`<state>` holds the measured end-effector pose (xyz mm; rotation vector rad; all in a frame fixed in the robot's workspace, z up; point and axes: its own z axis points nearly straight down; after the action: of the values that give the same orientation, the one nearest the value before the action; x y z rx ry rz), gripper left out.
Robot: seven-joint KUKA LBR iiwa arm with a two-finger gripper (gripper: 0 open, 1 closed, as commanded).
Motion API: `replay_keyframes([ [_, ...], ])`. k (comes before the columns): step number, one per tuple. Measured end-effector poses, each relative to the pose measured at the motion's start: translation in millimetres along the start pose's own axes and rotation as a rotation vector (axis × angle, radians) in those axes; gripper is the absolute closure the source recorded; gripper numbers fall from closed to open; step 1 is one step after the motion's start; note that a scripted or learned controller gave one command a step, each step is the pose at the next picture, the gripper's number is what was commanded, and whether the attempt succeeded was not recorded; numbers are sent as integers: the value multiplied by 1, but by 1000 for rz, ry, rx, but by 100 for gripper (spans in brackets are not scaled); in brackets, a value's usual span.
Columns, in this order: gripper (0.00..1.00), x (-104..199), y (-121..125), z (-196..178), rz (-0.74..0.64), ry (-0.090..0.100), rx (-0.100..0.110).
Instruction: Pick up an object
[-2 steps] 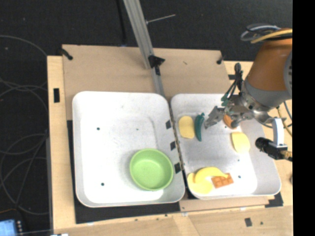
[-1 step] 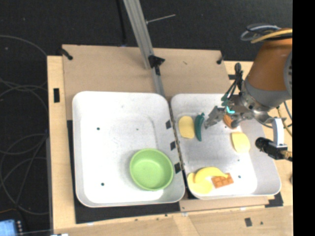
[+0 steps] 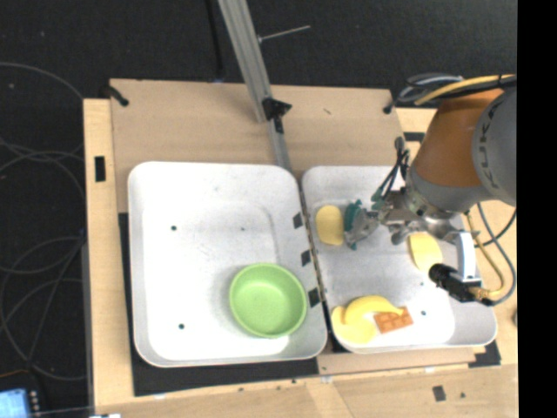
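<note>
My gripper hangs low over the left part of the right bin, its teal-tipped fingers spread apart. Just left of it, close to the fingertips and not between them, lies a small yellow object. A second yellow piece rests under the wrist on the right. Near the bin's front edge there is a larger yellow object with an orange block against it. A green bowl sits in the left bin.
The arm's grey and orange body covers the right bin's far right corner. A slanted metal post rises behind the bins. The divider between the bins runs just left of the small yellow object.
</note>
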<state>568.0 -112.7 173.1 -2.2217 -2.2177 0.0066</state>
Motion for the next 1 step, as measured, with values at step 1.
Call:
replay_keyframes([
  [1,0,-3,-1,63,-1,0,1],
])
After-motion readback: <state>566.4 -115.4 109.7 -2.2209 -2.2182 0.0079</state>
